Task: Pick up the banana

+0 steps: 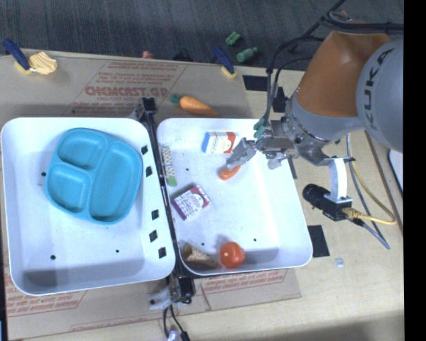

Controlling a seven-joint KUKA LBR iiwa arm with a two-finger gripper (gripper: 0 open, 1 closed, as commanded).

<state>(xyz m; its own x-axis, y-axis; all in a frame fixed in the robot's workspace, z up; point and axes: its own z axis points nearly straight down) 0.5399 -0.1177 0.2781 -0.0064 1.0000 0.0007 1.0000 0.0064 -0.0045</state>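
A small yellow, banana-coloured object (pixel 44 64) lies at the bench's far left corner beside a blue clamp, outside both bins. My gripper (pixel 259 158) hangs over the upper right part of the right bin (pixel 291 219), far from that yellow object. Its fingers (pixel 241 153) stand open with nothing between them. One finger is just above a small red-orange item (pixel 229 172) on the bin floor.
The right bin also holds a white and red carton (pixel 219 142), a maroon box (pixel 190 203), a tomato (pixel 231 254) and a brown piece (pixel 197 256). A blue divided plate (pixel 94 174) fills the left bin. A carrot (pixel 196 105) lies behind the bins.
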